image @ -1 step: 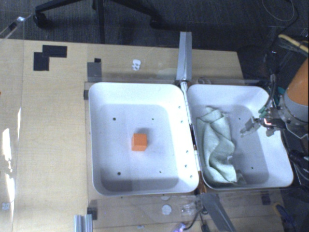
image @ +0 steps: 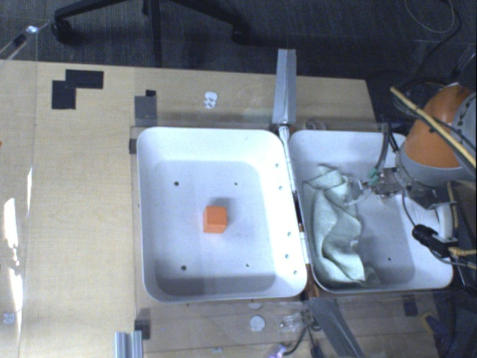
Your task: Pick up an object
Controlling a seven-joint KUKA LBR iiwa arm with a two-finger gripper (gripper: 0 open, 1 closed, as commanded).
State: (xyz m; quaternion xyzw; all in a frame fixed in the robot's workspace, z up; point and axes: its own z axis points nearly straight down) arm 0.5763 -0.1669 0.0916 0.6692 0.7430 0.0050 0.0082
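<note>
A small orange cube (image: 215, 219) sits near the middle of the left white bin (image: 160, 155). A crumpled pale green cloth (image: 335, 226) lies along the left side of the right bin (image: 428, 274), from its middle down to the front wall. My gripper (image: 368, 186) reaches in from the right, low over the right bin at the cloth's upper right edge. Whether it touches the cloth is unclear. The grey arm with its orange band (image: 440, 118) rises behind it.
A metal divider post (image: 285, 88) stands behind the seam between the bins. Black cables (image: 428, 237) hang over the right bin's right rim. The wooden bench (image: 74, 222) stretches to the left, and a chair base (image: 149, 6) stands on the floor behind.
</note>
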